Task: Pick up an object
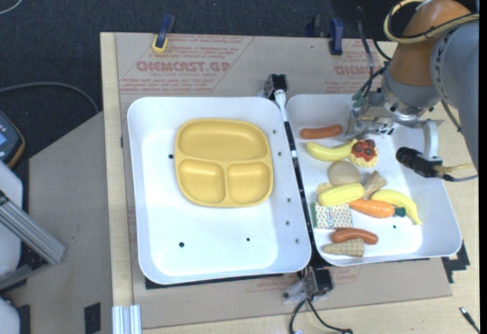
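The right bin (441, 237) holds a heap of toy foods. Among them are a red sausage (321, 131), a banana (329, 150), a red and yellow piece (364, 151), a beige potato (343, 172), corn (340, 194), a carrot (373, 208), a second banana (401, 201), a checkered wafer (332, 215), another sausage (354, 235) and a waffle cone (342, 249). My gripper (370, 125) hangs over the far part of this bin, just above the red and yellow piece and right of the red sausage. Nothing shows between its tips.
The left bin (152, 241) holds a yellow divided plate (224, 160). A dark divider (291, 154) runs between the bins. Clamps (160, 34) sit at the board's far edge. The grey arm (449, 43) crosses the right bin's far right corner.
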Motion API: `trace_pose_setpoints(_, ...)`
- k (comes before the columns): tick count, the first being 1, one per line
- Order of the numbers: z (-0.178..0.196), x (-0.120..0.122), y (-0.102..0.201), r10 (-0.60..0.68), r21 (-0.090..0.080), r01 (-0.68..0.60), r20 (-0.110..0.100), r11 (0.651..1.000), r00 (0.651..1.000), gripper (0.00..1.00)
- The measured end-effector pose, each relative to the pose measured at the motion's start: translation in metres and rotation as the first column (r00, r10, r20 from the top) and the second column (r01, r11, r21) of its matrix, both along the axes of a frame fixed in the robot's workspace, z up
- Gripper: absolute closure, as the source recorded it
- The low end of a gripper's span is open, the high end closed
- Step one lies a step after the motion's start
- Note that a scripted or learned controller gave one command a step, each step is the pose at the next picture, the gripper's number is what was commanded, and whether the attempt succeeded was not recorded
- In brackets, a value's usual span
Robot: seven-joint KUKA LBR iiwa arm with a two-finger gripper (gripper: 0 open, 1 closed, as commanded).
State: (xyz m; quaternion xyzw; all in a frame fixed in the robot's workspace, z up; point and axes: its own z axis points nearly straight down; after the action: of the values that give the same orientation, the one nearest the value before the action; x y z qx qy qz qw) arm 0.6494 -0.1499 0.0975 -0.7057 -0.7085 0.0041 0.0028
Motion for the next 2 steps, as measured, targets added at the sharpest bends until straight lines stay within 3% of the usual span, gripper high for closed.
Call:
trace_pose_setpoints(1, 0.063, -0.004, -0.002, -0.005, 0.0, 0.005, 0.017, 1.0, 1.0, 1.0)
trace_pose_setpoints(2, 0.116, 0.008, -0.001, -0.003, -0.001, 0.003, 0.018, 1.0, 1.0, 1.0)
